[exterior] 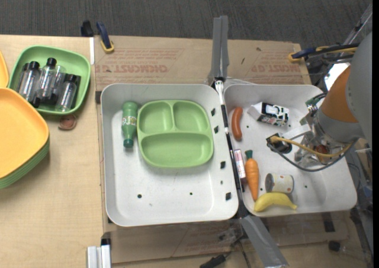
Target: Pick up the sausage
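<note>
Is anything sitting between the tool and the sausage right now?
Nothing visible lies squarely between them. The tool hangs right of the sausage; the black-and-white toy lies just above that line in the view, the carrot below it.

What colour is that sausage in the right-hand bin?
The sausage is reddish-orange, seen best in the camera view.

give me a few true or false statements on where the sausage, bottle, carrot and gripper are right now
1. The sausage lies in the right-hand bin, close to its left wall. True.
2. The green bottle lies on the green plate. False: it lies beside the plate, on the floor of the left-hand bin.
3. The carrot lies between the sausage and the banana. True.
4. The gripper has lifted the sausage. False: the sausage lies on the bin floor, apart from the gripper.
</note>
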